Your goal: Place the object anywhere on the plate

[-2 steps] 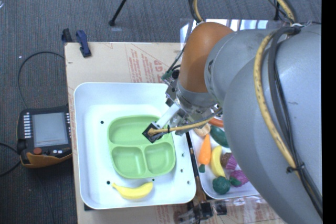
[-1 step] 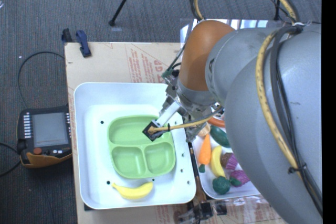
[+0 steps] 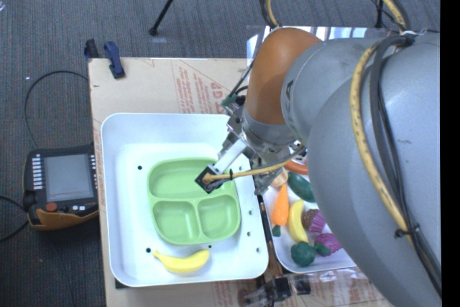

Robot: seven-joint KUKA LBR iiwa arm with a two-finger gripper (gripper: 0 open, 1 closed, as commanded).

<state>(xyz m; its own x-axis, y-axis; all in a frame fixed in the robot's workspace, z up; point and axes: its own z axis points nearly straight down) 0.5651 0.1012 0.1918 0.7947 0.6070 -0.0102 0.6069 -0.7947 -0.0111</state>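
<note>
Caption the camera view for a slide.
Grey robot arm reaches toward a green three-compartment plastic plate in a white bin, a yellow toy banana lying beside it.

A single camera, fixed above the bench (image 3: 165, 83), looks down at a slant. The gripper (image 3: 246, 153) sits mid-frame, one white bin (image 3: 118, 154) spreading to its left in view, the arm (image 3: 374, 154) nearest the lens.

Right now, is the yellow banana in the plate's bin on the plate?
Off: yellow toy banana lies on white bin floor, beside green divided plate.
</note>
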